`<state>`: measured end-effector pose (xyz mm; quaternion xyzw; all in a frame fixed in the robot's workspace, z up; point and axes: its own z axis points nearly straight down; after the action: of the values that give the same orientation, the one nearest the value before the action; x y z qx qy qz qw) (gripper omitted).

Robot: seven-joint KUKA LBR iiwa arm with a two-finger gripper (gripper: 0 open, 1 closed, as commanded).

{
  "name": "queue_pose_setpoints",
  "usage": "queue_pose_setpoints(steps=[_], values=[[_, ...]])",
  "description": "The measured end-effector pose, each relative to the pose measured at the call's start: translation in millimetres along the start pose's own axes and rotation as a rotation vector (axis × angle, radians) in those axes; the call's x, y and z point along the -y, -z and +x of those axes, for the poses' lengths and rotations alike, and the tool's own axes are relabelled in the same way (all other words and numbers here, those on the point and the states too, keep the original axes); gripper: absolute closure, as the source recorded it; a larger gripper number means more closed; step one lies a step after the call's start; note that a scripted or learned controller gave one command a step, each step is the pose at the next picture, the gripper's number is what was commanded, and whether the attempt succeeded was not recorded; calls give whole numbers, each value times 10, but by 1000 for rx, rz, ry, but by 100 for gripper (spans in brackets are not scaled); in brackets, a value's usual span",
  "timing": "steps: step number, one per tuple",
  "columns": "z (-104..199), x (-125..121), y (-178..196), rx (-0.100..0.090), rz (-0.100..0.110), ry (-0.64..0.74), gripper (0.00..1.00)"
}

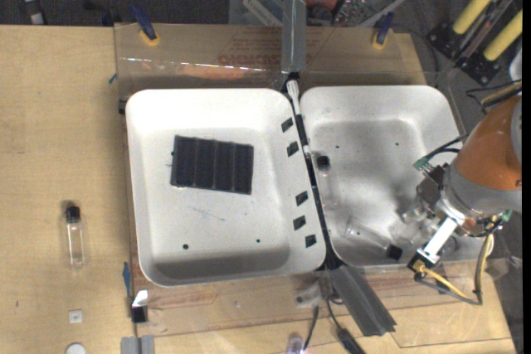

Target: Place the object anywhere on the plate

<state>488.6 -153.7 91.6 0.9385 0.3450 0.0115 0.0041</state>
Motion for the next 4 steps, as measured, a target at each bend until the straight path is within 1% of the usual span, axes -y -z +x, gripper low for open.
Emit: queue_pose_setpoints(steps=[1, 2, 3, 4], values=[[534, -370, 694, 24, 12, -498, 100], [723, -1016, 36, 9, 28, -474, 100], [1018, -1339, -49, 10, 18, -24, 100], [923, -330, -36, 13, 13, -241, 100]])
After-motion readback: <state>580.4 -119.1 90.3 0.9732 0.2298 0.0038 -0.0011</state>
